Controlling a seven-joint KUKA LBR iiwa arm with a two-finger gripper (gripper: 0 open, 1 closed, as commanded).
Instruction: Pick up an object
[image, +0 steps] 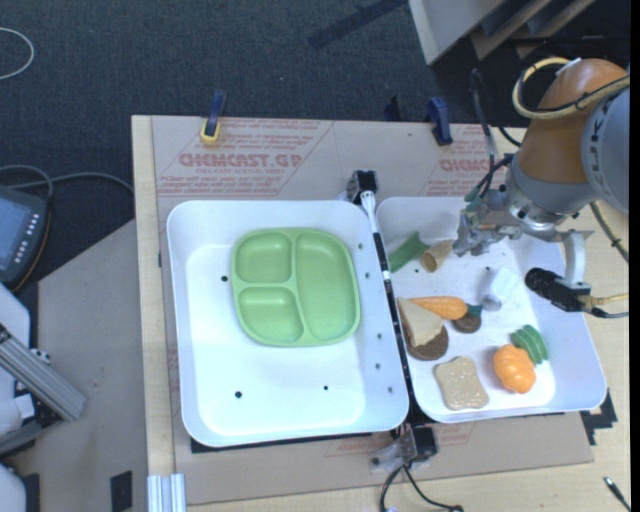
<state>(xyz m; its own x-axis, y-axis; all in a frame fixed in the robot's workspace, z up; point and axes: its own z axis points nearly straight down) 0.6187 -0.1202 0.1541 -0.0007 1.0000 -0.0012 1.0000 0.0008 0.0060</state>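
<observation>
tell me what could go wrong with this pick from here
The gripper sits over the back of the right bin, near its wall, so it may scrape the wall on the way down. The toy foods are crowded: the carrot lies against the bread wedge, so a grab there might nudge or catch both. The small cork-like piece nearest the gripper could roll away.

Bench (300, 160): brown board printed with red lettering. Directly on it, two shallow white bins side by side, touching: left bin (200, 300) at 9 o'clock, right bin (580, 360) at 3 o'clock. Yellow clamp (211, 127) and blue clamp (437, 118) at the 12 o'clock edge.
</observation>
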